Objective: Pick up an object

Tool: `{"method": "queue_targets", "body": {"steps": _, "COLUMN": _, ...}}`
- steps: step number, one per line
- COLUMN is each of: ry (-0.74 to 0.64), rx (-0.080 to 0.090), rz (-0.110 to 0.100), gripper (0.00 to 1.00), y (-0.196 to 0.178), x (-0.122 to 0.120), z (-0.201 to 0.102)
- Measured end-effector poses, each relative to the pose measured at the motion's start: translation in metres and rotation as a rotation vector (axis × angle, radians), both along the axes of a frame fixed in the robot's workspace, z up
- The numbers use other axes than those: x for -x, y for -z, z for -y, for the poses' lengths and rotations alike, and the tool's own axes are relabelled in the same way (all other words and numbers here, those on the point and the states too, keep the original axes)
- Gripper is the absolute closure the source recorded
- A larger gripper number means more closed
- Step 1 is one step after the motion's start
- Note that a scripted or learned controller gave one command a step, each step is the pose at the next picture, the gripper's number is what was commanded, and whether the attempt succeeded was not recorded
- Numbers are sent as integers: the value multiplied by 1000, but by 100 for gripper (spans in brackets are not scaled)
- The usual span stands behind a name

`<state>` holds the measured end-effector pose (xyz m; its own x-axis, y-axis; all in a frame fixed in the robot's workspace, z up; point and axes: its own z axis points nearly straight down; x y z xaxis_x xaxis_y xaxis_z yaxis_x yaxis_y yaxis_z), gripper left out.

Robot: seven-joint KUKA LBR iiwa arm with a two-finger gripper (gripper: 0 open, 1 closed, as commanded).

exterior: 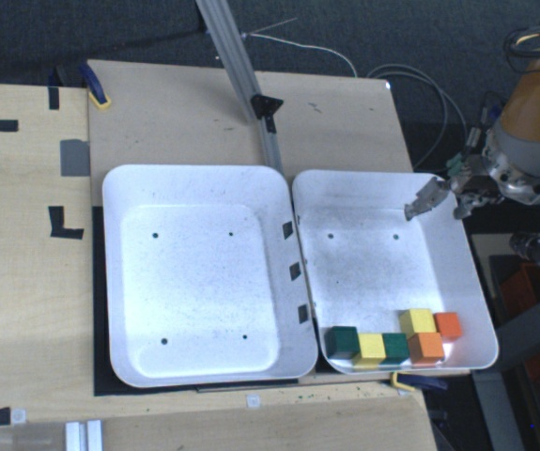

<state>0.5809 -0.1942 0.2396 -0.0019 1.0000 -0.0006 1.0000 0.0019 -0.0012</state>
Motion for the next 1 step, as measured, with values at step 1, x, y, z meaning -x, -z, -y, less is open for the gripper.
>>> {"method": "queue_targets", "body": {"steps": 1, "ry": 3, "rx": -4, "rz": -11, "gripper": 0, "y": 128, "x": 63, "z": -8}}
